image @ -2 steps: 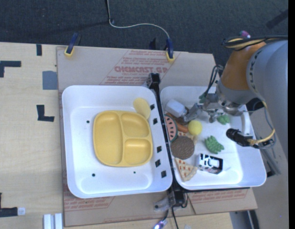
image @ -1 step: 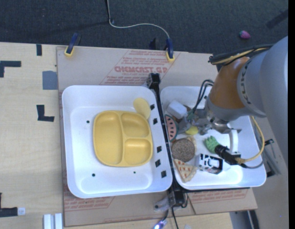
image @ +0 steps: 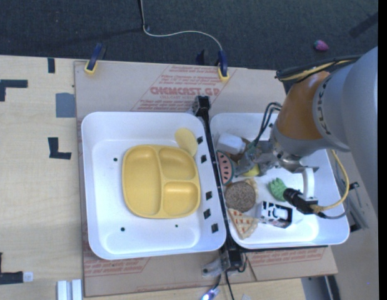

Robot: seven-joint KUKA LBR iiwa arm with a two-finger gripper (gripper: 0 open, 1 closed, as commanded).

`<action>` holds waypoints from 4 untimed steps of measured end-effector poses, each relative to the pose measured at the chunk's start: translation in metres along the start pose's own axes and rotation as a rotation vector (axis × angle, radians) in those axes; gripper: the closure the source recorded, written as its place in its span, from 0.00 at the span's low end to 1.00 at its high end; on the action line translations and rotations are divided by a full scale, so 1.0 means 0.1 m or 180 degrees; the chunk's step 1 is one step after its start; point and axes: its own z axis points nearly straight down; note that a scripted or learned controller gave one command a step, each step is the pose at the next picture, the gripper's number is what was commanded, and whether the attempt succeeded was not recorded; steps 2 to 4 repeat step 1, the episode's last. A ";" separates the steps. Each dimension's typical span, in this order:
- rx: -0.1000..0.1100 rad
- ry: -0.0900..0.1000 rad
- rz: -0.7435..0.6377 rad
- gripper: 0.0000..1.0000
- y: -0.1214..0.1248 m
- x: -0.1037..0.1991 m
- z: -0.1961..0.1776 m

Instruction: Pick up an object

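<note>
The arm comes in from the right, and its gripper (image: 251, 162) is low in the right bin (image: 324, 230), among the toys near the bin's left side. Around it lie a white block (image: 229, 144), a watermelon slice (image: 224, 166) and a small yellow piece (image: 252, 170). Just below sits a round brown patty (image: 241, 195). The wrist hides the gripper's tips, so I see nothing held.
The right bin also holds a waffle wedge (image: 242, 222), a green toy (image: 278, 187) and a black-and-white item (image: 277, 213). The left bin (image: 96, 167) holds a yellow divided plate (image: 160, 180) and a pale yellow piece (image: 187, 140). A black divider (image: 209, 167) separates the bins.
</note>
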 end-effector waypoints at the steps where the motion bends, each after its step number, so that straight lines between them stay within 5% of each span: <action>1: -0.0016 0.0010 -0.0020 1.00 -0.28 0.65 -1.17; 4: -0.0016 0.0010 -0.0020 1.00 -0.28 0.65 -1.17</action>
